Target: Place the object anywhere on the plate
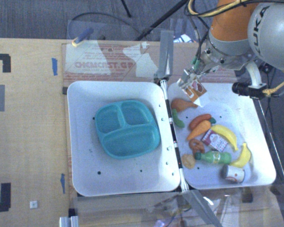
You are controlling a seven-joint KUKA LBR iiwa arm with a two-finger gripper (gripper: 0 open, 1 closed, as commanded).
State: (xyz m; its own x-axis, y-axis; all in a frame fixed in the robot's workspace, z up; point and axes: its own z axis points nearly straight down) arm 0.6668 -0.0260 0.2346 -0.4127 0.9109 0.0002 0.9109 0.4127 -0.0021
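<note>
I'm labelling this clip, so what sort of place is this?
Most likely a robot lab test bench, not a kitchen: a grey and orange robot arm reaches over two white bins, one holding a blue plate, the other toy food such as a banana.

A robot lab: an industrial arm (255, 27) over a taped wooden table (28, 141), tripod legs (123, 4) and cables (199, 4) behind.

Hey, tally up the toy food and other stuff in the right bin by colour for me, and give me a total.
Yellow: 2, banana and banana.
Orange: 2, carrot and sausage.
Brown: 3, drumstick, pretzel, cookie.
Green: 2, bottle, green piece.
Red and white: 2, packet, can.
Total: 11.
</note>
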